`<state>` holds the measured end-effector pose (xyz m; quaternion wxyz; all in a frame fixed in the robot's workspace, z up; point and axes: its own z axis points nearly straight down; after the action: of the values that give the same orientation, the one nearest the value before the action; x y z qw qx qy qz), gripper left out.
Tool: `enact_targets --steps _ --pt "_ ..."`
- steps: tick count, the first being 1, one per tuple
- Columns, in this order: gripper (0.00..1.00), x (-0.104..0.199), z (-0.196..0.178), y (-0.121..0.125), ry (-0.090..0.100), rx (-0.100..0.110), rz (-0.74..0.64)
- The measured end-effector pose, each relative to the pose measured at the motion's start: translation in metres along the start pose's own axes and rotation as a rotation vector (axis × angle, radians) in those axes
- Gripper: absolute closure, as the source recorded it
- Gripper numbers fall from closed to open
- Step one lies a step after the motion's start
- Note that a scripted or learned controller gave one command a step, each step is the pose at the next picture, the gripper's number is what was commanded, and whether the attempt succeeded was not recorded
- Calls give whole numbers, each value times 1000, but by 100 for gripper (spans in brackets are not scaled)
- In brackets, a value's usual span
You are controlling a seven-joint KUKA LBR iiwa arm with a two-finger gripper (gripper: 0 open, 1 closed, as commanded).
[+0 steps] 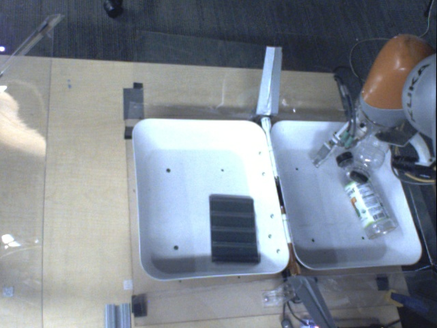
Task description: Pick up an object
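- Bench (82, 203) carries everything you need to watch; take the right bin (314, 217) as your landmark.
- Left bin (177, 149) touches that landmark's left wall and holds a black ribbed block (233, 228) near its front.
- Arm (399, 80) reaches over the landmark's back right corner.
- Clear plastic bottle (369, 203) lies flat inside the landmark, along its right side, cap end toward the back.
- Gripper (339, 145) hangs above the landmark's back half, just beside the bottle's cap end; you can't tell how wide it stands, and nothing shows between its fingertips.
- Progress, as you'd judge it: nothing is lifted yet; closing on an object and raising it remain.
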<state>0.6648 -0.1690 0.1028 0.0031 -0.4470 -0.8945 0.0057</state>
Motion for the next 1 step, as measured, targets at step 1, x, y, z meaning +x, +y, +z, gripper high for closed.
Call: enact_targets --steps 1 --pt "0 -31 -39 -19 -8 -20 -35"
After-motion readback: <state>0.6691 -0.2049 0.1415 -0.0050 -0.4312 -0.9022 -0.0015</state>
